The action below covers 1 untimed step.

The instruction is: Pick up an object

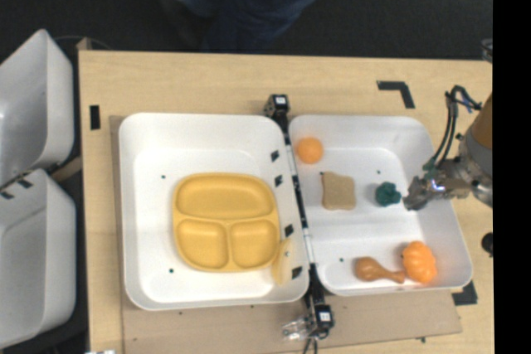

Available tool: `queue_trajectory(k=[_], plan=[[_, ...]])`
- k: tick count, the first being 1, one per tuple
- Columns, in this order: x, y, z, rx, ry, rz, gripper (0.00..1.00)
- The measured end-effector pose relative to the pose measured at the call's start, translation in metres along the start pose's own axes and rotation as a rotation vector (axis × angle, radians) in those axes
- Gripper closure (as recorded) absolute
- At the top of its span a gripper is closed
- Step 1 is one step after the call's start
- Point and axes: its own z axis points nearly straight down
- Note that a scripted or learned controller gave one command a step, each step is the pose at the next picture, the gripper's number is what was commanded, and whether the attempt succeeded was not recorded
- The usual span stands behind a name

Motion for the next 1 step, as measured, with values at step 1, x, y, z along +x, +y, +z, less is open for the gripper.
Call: queue_trajectory(k=[1], plan=[[0.0582, -0.0023, -0.0075, 0.006, 0.005, -0.006, 1.00]])
